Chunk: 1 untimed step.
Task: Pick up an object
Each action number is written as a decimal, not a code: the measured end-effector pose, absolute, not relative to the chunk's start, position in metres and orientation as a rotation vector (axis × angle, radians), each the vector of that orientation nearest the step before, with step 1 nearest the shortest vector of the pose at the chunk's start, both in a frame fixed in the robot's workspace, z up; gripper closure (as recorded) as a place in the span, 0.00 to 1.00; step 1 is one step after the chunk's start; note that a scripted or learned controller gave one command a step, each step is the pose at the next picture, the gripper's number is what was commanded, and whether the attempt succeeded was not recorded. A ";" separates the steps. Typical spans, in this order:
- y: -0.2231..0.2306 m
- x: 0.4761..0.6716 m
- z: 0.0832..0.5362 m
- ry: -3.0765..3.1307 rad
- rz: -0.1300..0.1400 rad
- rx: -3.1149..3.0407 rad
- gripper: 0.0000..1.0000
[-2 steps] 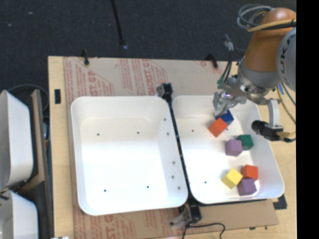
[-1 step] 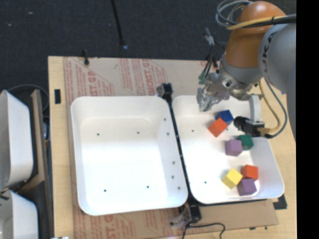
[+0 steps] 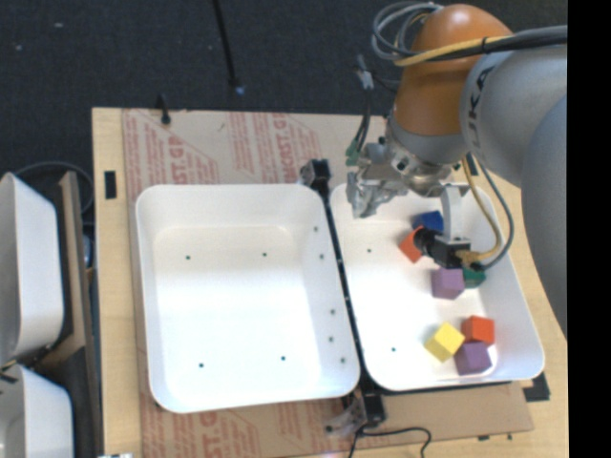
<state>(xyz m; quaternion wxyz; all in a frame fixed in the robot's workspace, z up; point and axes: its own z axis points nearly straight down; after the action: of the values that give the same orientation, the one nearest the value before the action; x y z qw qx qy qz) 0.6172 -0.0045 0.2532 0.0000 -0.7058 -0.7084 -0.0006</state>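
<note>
1. Two shallow white plastic bins are seen side by side on a brown cardboard-covered bench; the left bin and the right bin touch along their inner rims.
2. The grey arm with the orange band is seen reaching in from the right, over the far part of the right bin.
3. The two-finger metal gripper is held above the far-left corner of the right bin, just beside the rim shared with the left bin.
4. Whether the claw is spread or pressed together cannot be told; the fingertips are blurred, and nothing is seen between them.
5. The small blocks are all found in the right bin, well apart from the gripper.
6. A blue block and an orange block are seen near the far right side, partly hidden by a black cable fitting.
7. A purple cube lies just nearer than these.
8. At the near right corner a yellow cube, a second orange cube and a second purple cube are clustered, apparently touching one another.
</note>
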 end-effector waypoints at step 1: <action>0.037 0.623 0.253 -2.224 -0.001 -2.218 1.00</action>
<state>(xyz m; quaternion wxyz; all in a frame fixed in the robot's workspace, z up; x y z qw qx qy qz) 0.6233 0.0371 0.2529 0.0002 -0.7061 -0.7081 -0.0004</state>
